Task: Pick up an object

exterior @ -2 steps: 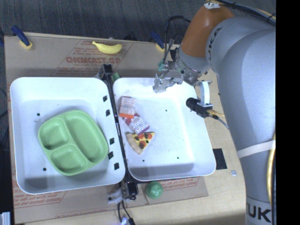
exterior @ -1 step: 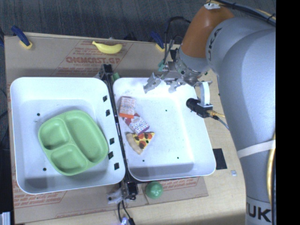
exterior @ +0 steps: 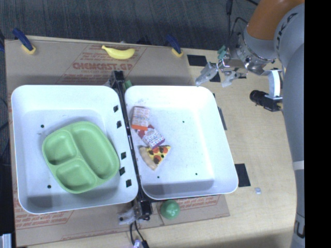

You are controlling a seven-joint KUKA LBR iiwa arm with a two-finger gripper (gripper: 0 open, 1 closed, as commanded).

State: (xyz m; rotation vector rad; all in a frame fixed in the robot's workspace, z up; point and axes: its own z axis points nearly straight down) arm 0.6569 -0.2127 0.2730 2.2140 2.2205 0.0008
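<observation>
Above right bin rim — jaws spread, unladen.

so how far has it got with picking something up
Nothing looks done yet. The gripper hangs beyond the right bin's far corner, with nothing between its fingers. The snack packets and pizza slice toy lie in that bin, untouched. Reaching in, grasping and lifting are all left.

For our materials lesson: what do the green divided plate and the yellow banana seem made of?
Green divided plate: probably moulded plastic, matte, with an even colour and soft rounded compartment edges. Yellow banana: likely a plastic toy, smooth and uniformly yellow, though too small to be sure.
</observation>
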